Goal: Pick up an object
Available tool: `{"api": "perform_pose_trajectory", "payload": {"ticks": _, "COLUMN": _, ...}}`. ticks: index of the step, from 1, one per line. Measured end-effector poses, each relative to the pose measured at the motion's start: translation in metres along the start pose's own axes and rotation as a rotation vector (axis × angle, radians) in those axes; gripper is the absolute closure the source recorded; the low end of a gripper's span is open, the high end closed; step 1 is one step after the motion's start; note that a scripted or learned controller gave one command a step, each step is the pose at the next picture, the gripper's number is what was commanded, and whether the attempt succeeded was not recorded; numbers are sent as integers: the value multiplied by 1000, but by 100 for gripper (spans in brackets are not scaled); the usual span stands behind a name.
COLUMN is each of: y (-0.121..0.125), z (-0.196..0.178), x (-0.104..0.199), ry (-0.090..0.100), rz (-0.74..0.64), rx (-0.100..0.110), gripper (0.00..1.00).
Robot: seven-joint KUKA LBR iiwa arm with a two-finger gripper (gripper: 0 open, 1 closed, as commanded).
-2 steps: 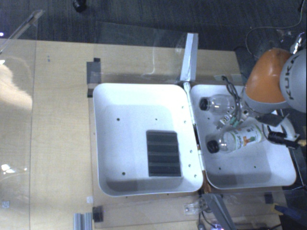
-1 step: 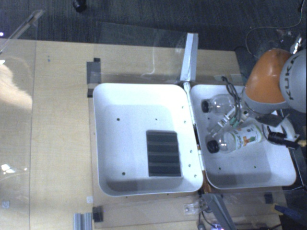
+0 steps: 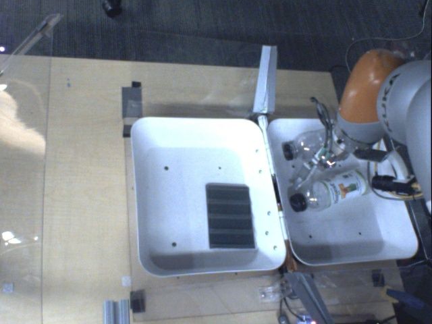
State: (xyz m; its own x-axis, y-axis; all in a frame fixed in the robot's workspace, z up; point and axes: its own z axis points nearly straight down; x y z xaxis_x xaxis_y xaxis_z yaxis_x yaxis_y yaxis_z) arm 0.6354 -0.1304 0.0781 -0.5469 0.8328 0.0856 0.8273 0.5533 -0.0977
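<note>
Bright, even overhead light, with both white bins (image 3: 196, 137) near washed out and soft grey shadows pooled along their near walls. Pale glare smeared across the bench (image 3: 74, 201) at left. Slightly soft focus throughout, grainy over the dark floor (image 3: 202, 12) at top.

Two clear, dark-capped plastic bottles (image 3: 331, 191) lie on their sides in the right bin (image 3: 378, 245), caps pointing left.

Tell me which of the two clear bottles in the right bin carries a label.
The nearer bottle, lying on its side, dark cap pointing left. Its body shows a white label with orange print; the farther bottle looks bare.
</note>
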Motion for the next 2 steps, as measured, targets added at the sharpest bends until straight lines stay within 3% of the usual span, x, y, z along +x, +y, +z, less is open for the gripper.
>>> {"api": "perform_pose_trajectory", "payload": {"ticks": 1, "y": 11, "z": 1, "x": 10, "ry": -20, "rz": 176, "rx": 3, "gripper": 0}}
{"api": "perform_pose_trajectory", "payload": {"ticks": 2, "y": 13, "z": 2, "x": 10, "ry": -20, "rz": 212, "rx": -1, "gripper": 0}}
